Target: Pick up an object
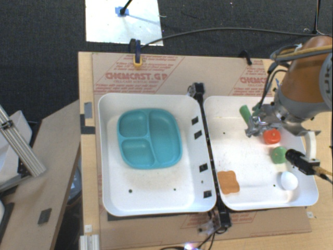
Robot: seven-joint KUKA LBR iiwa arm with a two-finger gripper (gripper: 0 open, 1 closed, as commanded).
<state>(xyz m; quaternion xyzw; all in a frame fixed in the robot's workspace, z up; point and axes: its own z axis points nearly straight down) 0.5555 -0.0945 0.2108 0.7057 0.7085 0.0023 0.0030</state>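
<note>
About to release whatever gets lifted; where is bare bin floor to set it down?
Right bin: bare in the middle, between the divider and the toys, above the orange piece. Left bin: bare strip below the teal tray. Crowded by the tool: red ball, green block, white egg.

Divided plate (pixel 150 138) in left bin (pixel 112 191); sponge (pixel 228 182), egg (pixel 287 180) in right bin (pixel 229 113).
</note>
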